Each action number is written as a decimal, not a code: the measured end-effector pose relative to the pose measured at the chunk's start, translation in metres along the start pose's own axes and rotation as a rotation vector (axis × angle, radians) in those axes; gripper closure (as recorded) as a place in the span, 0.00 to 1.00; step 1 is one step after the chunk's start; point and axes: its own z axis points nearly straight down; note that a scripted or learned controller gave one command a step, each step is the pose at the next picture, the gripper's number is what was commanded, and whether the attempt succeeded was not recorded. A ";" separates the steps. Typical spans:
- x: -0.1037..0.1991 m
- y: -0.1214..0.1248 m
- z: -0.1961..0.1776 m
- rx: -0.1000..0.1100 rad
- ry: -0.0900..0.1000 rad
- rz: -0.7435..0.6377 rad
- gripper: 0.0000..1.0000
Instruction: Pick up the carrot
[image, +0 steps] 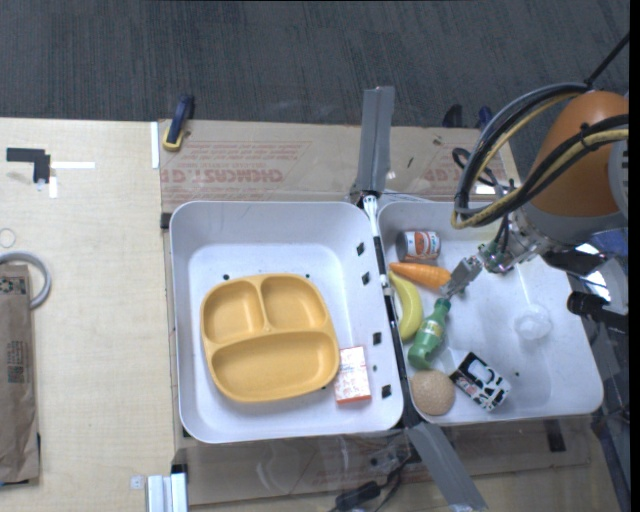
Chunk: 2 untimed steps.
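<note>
The carrot (421, 273) lies in the right bin (560, 395), near its upper left corner, with its thick end toward the bin's centre and its narrow end toward the divider between the bins. Just above it lies a small can (420, 244) on its side. Just below it a banana (405, 303) curves down along the left wall, and beside that lies a green bottle (429, 337), its cap pointing up toward the carrot. Further down sit a round brown ball (433, 392) and a black and white toy car (480, 382).

The gripper (457, 280) reaches in from the right, its tip just beside the carrot's thick end and above the bottle's cap (whether it touches either, I cannot tell). Whether it is released or clenched cannot be told from this angle.

The left bin (190, 330) holds a yellow divided plate (270, 336), with a small orange and white box (352, 375) at the plate's lower right edge.
</note>
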 end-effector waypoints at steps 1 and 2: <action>-0.025 0.038 0.081 -0.001 -0.001 -0.042 0.00; -0.027 0.015 0.059 -0.002 -0.001 -0.252 0.00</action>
